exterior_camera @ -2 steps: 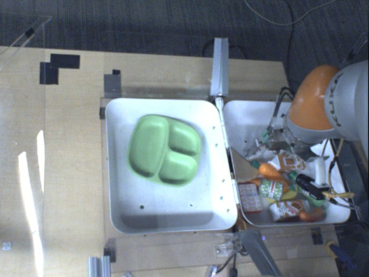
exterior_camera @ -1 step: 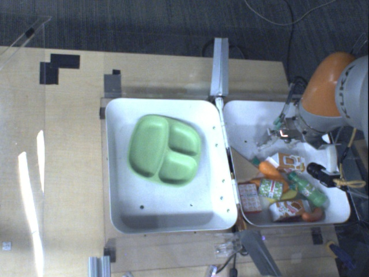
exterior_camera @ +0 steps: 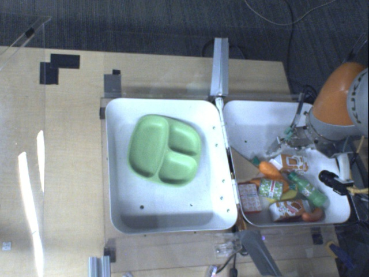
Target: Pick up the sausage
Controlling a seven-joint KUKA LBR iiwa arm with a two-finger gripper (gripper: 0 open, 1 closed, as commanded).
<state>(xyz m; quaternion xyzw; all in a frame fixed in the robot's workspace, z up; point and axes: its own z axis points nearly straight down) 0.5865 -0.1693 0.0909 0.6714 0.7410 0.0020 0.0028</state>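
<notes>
Sausage [exterior_camera: 312,214] lies at the right bin's [exterior_camera: 248,120] near right corner.
Gripper [exterior_camera: 286,140] hangs over that bin's far middle, well apart from it; I cannot tell its opening. Left bin holds a green tray [exterior_camera: 164,149].

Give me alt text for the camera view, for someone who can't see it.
A grey arm with an orange band reaches from the right over the right white bin, its tool above a pile of toy food including a carrot and a green bottle. The left white bin holds a green divided plate.
</notes>
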